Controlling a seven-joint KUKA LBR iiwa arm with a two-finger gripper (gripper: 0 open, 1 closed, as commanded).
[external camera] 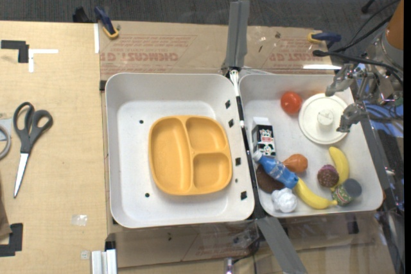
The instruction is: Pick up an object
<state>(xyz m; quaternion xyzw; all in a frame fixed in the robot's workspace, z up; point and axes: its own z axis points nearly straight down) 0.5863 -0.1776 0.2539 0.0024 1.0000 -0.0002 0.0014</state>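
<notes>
The gripper (352, 113), fingers impossible to judge, hangs beside the white lid (324, 117) in the right bin (371, 157); the lid looks light, stiff, best pinched by its knob

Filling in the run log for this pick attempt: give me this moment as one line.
gripper: over right bin far-right edge, by white lid | held: nothing seen | left bin: yellow tray

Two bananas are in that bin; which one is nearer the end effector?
The upright banana by the right wall, below the white lid; the other banana lies along the bottom edge, farther from the end effector.
</notes>
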